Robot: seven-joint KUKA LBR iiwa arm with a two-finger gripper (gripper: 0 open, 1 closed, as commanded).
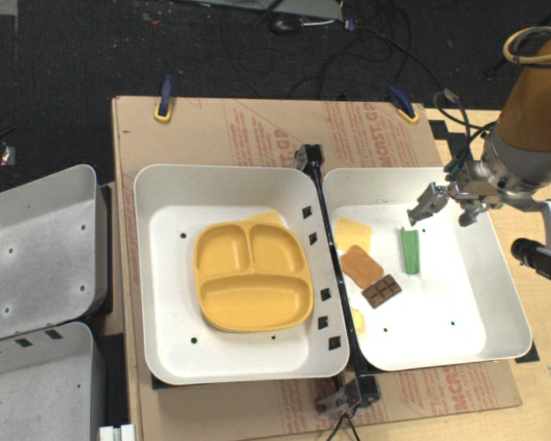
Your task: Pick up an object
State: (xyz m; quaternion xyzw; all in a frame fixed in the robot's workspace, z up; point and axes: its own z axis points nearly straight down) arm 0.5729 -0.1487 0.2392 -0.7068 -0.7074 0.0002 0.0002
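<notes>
We see the gripper (448, 204) spread open and empty above the right bin (496, 338), with the green block (410, 250) just below-left of it, and we fear it closes beside the narrow block, missing or pushing it.

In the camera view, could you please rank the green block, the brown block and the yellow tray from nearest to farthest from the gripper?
1. green block, right bin, just below the gripper
2. brown block, right bin, farther left
3. yellow tray, left bin
</notes>
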